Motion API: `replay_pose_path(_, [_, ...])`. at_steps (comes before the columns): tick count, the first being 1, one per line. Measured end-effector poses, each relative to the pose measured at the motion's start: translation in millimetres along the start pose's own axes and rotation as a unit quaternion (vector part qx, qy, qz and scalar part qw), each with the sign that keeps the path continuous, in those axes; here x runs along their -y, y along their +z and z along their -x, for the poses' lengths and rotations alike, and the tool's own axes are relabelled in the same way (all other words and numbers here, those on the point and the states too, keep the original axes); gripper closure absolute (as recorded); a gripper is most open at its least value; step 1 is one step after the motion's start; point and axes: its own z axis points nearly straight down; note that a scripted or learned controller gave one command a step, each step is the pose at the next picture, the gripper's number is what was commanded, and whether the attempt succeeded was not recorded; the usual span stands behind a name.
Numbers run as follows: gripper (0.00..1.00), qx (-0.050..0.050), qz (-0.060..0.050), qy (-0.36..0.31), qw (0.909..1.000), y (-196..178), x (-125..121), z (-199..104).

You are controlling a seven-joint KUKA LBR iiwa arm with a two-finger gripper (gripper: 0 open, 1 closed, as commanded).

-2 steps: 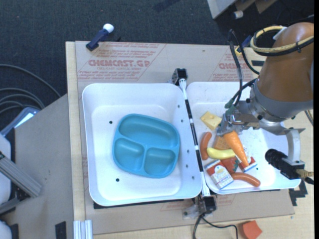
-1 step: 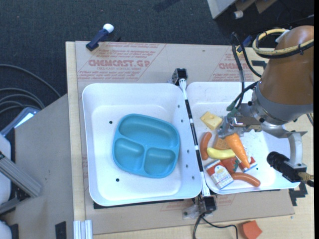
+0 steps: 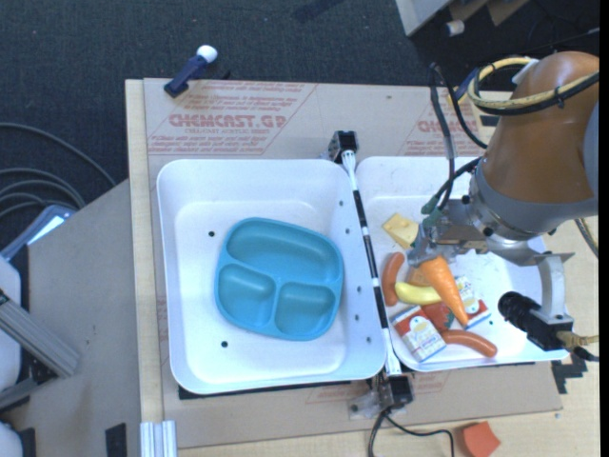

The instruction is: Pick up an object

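camera view: carrot [image 3: 445, 284] lies just below pincer [image 3: 425, 246].

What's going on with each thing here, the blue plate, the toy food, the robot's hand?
Plate: lying flat in the left bin, right way up, nothing on it.
Carrot: lying in the right bin, across the banana.
Banana: lying flat, partly under the carrot.
Cheese: lying flat near the divider.
Sausage: lying at the bin's near edge.
Gripper: low over the food pile, just above the carrot's top.
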Motion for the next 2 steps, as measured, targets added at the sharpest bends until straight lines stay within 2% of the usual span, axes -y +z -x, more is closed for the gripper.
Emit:
replay_pose_path(1, [1.00, 0.000, 0.000, 0.001, 1.0000, 1.9, 0.1, 8.8])
replay_pose_path(2, [1.00, 0.000, 0.001, 0.000, 1.0000, -0.5, -0.2, -3.2])
